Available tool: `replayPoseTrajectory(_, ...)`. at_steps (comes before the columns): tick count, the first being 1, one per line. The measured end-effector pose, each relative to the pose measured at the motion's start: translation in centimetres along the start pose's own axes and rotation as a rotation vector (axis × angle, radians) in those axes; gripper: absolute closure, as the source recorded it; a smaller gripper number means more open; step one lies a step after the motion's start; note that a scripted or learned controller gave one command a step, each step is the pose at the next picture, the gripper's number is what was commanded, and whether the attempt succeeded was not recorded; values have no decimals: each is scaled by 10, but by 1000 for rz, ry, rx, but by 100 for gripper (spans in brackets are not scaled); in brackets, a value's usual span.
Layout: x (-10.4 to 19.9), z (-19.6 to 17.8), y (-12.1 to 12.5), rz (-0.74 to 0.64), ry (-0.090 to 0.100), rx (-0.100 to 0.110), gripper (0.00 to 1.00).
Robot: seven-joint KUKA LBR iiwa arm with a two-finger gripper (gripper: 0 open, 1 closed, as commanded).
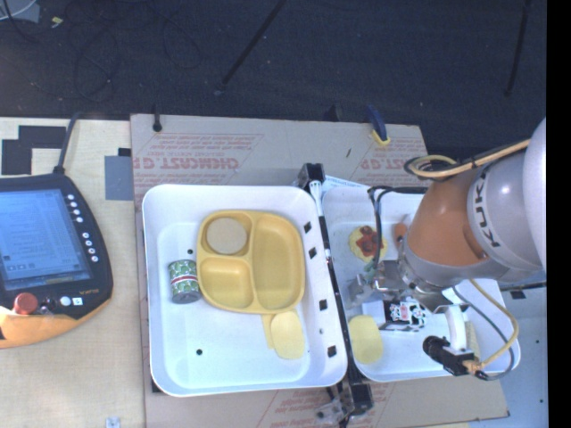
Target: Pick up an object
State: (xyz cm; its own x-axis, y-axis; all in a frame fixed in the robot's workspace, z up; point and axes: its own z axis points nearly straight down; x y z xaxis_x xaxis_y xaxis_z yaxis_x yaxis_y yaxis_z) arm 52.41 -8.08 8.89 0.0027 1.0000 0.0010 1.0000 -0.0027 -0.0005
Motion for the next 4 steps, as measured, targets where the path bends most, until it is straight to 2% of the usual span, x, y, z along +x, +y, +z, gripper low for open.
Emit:
replayPoseTrajectory(1,-20,0,42,-6,0,0,0)
replayPoseTrajectory(2,-16,0,-36,1,1,-1,0)
replayPoseTrajectory(3,-65,0,43,-5,-4,-5,0)
replayPoseTrajectory(4,-56,-1,-50,1,0,-1,0)
